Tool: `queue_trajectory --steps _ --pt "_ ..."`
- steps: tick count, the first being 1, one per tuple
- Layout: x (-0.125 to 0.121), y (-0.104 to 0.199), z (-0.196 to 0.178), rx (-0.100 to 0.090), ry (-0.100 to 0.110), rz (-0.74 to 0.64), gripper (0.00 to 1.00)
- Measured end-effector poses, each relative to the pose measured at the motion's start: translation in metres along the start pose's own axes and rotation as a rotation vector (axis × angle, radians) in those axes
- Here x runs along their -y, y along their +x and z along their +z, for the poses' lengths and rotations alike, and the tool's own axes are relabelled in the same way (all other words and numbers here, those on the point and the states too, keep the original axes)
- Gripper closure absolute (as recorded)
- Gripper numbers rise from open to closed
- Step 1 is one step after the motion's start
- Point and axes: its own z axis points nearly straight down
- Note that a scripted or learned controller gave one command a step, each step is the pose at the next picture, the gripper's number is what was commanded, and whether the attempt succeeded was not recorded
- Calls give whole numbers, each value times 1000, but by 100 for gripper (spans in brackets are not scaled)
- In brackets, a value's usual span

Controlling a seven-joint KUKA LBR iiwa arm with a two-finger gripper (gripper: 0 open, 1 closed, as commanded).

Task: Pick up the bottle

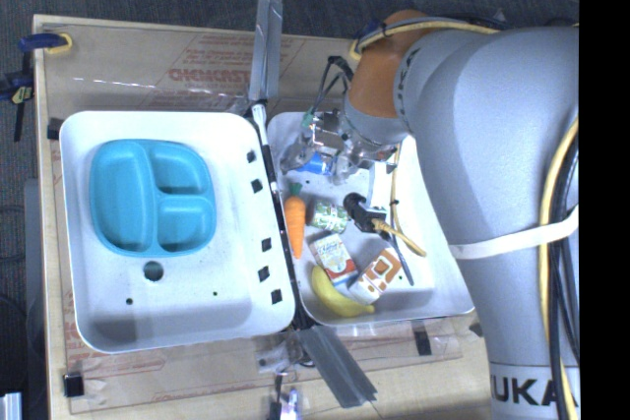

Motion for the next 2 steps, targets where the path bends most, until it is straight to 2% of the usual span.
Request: queue_trajectory --steps 1,2 --pt "0 1 -10 0 2 -5 100" --pt "1 74 -101 -1 -2 95 100"
